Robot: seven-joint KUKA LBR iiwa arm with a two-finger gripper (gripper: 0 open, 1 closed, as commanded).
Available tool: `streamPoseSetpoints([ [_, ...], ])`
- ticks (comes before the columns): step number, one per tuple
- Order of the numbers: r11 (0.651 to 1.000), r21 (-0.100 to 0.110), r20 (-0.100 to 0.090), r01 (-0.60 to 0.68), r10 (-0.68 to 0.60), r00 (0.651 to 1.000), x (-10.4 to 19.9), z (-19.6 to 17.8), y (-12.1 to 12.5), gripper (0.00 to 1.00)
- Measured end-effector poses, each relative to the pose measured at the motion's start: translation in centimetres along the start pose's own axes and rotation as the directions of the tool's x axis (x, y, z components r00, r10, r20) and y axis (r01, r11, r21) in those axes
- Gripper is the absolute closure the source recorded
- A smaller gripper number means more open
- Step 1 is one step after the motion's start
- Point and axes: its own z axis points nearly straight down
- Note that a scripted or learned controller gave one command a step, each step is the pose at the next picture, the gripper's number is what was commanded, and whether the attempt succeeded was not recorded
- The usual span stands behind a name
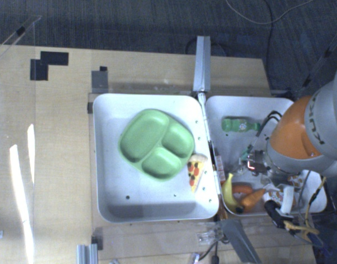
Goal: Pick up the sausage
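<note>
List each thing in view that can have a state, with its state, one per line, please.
Green divided plate: upright, lying flat in the left bin.
Green bottle: lying on its side in the right bin.
Banana: lying against the right bin's near left corner.
Pizza slice: lying flat, beside the plate.
Sausage: lying in the right bin.

Even, fairly bright overhead light falls on the pale wooden bench (53, 164) — two white streaks of glare lie along its left side. The shallow white left bin (110, 202) shows soft grey shading at its lower edge. The whole picture is slightly soft and grainy — small details blur.
</note>
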Motion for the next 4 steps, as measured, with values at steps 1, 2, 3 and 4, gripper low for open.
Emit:
streamPoseSetpoints([
  [1,1.0,-0.006,-0.001,0.005,-0.005,1.0,0.1,-1.2,0.2,1.0],
  [2,0.986,0.009,0.003,0.166,-0.166,0.986,-2.6,-2.8,0.2,1.0],
  [3,0.986,0.01,0.001,0.167,-0.167,0.986,-2.5,-2.8,0.2,0.0],
  [4,0.975,0.0,0.003,0.221,-0.221,0.975,-1.3,0.0,0.2,0.0],
])
